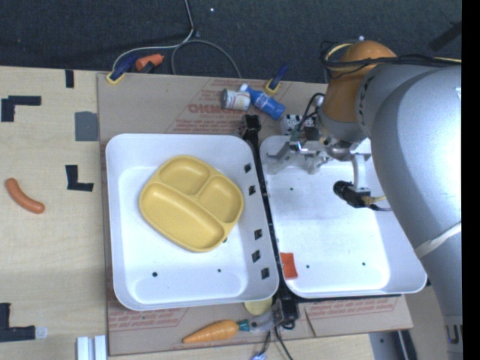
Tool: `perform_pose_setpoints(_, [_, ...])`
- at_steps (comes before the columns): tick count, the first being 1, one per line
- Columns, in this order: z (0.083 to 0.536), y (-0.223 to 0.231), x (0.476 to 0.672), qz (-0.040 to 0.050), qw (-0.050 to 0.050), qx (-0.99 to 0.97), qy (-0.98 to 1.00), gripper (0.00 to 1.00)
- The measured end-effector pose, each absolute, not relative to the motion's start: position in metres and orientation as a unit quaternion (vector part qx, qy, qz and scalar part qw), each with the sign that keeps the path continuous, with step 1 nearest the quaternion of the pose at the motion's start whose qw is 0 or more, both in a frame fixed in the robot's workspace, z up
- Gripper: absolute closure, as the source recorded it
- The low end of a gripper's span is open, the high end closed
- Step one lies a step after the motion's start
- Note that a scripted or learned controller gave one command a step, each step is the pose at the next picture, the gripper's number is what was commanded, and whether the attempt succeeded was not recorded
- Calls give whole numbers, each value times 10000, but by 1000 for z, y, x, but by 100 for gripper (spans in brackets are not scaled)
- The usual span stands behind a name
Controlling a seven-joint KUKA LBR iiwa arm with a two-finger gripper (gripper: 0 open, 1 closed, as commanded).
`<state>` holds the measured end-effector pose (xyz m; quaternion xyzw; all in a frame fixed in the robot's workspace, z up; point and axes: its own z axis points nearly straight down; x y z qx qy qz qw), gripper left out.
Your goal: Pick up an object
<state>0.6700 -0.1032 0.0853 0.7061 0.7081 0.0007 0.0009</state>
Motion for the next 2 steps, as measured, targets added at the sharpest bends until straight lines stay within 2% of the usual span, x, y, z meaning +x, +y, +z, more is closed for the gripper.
perform_pose_setpoints(1, [96,-104,669,-4,23,7059,7083,100])
perform_pose_setpoints(2, [95,-104,669,-8,24,7058,7084,0])
